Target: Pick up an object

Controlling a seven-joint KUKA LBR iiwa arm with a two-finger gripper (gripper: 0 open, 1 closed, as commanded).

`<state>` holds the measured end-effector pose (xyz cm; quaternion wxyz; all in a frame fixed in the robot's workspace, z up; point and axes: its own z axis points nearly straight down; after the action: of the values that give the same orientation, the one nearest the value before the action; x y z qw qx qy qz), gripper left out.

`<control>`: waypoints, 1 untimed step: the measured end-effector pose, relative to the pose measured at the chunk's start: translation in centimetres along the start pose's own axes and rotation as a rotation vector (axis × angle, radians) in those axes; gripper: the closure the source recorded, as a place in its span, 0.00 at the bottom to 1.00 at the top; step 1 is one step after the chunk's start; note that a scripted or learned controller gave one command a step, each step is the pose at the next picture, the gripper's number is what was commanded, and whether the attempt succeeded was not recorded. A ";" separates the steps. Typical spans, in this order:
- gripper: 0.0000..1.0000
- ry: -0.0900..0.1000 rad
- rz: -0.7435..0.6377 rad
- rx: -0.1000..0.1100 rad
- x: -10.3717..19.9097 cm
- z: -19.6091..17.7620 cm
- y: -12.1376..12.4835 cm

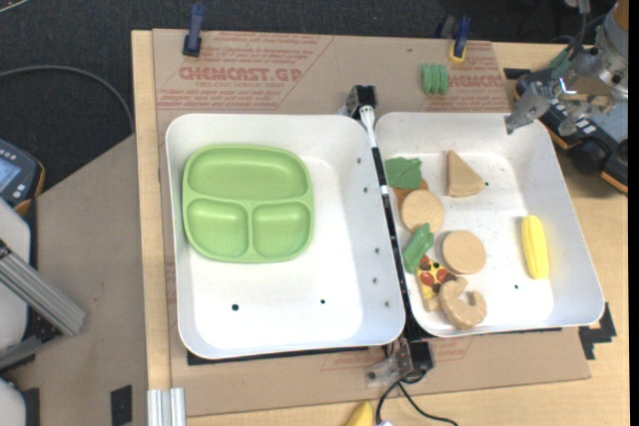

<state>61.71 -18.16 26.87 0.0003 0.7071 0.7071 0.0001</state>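
Observation:
The right white bin (pixel 569 214) holds several toy foods: a tan wedge (pixel 462 177), a green leaf (pixel 404 173), two tan round discs (pixel 421 211) (pixel 463 252), a yellow corn-like piece (pixel 535 246), a small red and yellow piece (pixel 429 274) and a tan ring-shaped piece (pixel 462 304). My gripper (pixel 521 113) hovers over the bin's far right corner, apart from all of them. The tan wedge is the nearest piece, to its lower left. Nothing shows in the gripper.
The left white bin (pixel 339 294) holds a green divided plate (pixel 248 203). A small green ribbed object (pixel 434 79) lies on the cardboard behind the right bin. Blue clamps (pixel 193 30) (pixel 459 40) stand at the board's far edge. Black clips (pixel 361 100) join the bins.

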 end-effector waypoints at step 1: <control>0.00 0.005 -0.003 0.007 6.7 19.1 -1.1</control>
<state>60.67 -11.47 7.80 -0.0039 0.7060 0.7082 -0.0006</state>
